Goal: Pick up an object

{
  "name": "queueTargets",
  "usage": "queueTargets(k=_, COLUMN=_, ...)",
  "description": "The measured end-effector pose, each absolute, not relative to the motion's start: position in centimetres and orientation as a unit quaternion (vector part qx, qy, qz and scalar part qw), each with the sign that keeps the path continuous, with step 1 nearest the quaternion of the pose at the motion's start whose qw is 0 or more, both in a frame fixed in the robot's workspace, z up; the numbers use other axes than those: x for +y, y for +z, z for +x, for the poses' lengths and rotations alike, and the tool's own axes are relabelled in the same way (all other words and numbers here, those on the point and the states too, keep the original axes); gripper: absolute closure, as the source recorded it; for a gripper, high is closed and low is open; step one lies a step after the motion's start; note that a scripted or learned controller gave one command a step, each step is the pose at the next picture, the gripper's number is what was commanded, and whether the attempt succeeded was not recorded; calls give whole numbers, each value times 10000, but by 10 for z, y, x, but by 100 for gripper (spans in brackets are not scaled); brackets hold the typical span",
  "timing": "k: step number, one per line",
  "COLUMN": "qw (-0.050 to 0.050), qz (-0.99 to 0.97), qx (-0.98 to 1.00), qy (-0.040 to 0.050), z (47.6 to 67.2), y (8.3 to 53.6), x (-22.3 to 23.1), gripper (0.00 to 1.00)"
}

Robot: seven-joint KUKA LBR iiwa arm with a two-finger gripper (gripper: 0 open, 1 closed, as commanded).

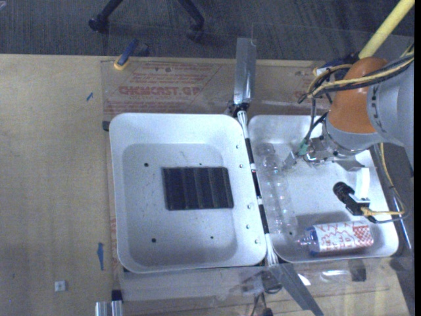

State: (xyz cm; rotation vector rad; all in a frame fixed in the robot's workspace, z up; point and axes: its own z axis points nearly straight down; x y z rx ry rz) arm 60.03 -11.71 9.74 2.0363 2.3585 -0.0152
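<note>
Two shallow white bins sit side by side on the wooden desk [52, 176]. The grey arm [395, 107], with its orange band [352, 104], reaches in from the right over the far part of the right bin [316, 199]. Its end effector [296, 157] points left and is low in the far half of that bin. Whether it is apart or together cannot be told from this angle, and nothing can be seen clamped in it.

Just left of the end effector lies a clear plastic bottle [276, 193]. It lies on its side along the bin's left wall, running from far to near. Its far end is close to the tip of the end effector, but I cannot tell whether they touch. A red-and-white patterned tube [339, 237] lies on its side against the near wall, its pale cap end pointing left toward the near end of the bottle.

In the left bin [125, 143], a dark ribbed rectangular panel [197, 188] lies flat in the middle of the floor, well apart from the walls.

Beyond the bins, a clear sheet with red lettering [161, 87] lies on the desk.
</note>
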Motion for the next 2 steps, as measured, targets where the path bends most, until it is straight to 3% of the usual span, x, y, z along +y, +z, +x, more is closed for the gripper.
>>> queueTargets(k=1, qw=-2, qz=6225, qx=7827, qy=-2, z=531, y=110, x=-185, gripper=0)
queueTargets(k=2, qw=50, qz=5755, qx=8178, qy=21, z=482, y=88, x=-169, gripper=0)
